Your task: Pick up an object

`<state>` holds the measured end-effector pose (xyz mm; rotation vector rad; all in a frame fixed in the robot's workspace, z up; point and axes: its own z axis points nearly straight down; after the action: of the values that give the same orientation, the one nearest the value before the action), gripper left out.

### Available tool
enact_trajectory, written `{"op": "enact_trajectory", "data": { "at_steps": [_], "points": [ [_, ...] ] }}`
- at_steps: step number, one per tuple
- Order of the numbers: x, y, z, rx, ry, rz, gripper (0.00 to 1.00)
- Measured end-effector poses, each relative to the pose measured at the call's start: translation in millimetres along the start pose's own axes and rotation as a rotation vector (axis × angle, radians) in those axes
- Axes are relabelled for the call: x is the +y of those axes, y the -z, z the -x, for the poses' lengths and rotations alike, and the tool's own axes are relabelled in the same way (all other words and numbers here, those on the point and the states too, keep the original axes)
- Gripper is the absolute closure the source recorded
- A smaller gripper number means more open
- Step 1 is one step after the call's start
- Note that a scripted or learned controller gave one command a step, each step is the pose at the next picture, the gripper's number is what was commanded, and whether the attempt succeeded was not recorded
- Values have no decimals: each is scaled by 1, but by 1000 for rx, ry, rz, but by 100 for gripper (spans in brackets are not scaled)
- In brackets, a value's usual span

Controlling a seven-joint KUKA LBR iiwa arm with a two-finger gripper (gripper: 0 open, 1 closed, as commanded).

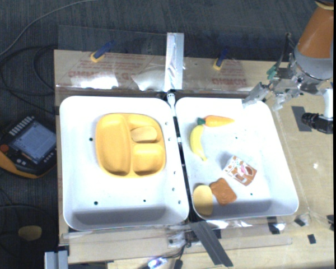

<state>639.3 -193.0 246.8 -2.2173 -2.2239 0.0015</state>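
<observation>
Two white bins sit side by side: the left bin (78,150) and the right bin (274,167). The left bin holds one yellow tray (115,147) with three compartments, and one tan bun (144,134) lies in the upper right compartment. The right bin holds five things: one carrot (215,120), one banana (197,142), one printed packet (240,171), one brown toast (222,191) and one yellow round piece (202,198). Two yellow-and-blue clips (101,51) (220,61) sit on the board behind the bins.
</observation>
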Motion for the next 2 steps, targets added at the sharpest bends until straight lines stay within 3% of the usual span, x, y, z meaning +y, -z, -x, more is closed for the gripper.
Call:
{"op": "enact_trajectory", "data": {
  "at_steps": [1,2],
  "points": [
    [-42,-86,-39,-1,39,-1,0],
    [-100,-135,-20,0,24,-1,0]
  ]
}}
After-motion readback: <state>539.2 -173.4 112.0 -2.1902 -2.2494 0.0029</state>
